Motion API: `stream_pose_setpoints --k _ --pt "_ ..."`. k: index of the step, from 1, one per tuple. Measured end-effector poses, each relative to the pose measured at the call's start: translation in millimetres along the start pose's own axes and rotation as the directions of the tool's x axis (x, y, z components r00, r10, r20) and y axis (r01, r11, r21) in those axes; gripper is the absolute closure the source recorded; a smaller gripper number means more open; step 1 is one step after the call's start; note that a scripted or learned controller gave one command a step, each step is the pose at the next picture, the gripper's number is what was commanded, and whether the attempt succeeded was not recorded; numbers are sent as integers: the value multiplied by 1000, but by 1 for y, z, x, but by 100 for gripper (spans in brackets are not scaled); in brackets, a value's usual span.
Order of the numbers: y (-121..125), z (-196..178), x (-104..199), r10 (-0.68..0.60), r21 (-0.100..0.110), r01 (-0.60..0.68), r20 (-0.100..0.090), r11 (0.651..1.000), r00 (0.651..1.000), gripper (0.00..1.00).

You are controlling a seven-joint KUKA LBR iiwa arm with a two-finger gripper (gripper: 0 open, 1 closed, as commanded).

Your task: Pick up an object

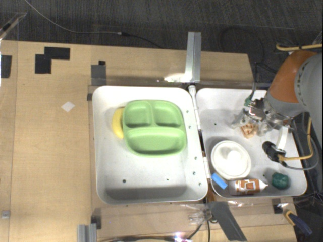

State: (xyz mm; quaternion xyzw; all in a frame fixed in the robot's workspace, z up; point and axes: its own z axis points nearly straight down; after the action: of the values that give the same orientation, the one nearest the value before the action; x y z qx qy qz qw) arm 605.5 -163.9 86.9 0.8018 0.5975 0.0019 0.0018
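Two white bins (146, 190), one green tray (153, 126)

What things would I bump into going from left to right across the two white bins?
Yellow thing → green divided tray → blue thing → white bowl → small brown thing → dark green thing. The pincer hangs above the small brown thing.

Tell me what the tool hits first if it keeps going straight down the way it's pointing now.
Most likely the small brown object lying on the right bin floor. The tool hangs right beside or above it, pointing down, though the slanted view leaves depth unclear; it might land on bare bin floor next to it.
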Motion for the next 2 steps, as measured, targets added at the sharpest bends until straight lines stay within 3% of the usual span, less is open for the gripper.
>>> stream_pose_setpoints --k 1,2 --pt "0 0 0 0 0 0 0 1000 1000 0" --pt "2 -12 1 -4 -5 4 0 1000 1000 100"
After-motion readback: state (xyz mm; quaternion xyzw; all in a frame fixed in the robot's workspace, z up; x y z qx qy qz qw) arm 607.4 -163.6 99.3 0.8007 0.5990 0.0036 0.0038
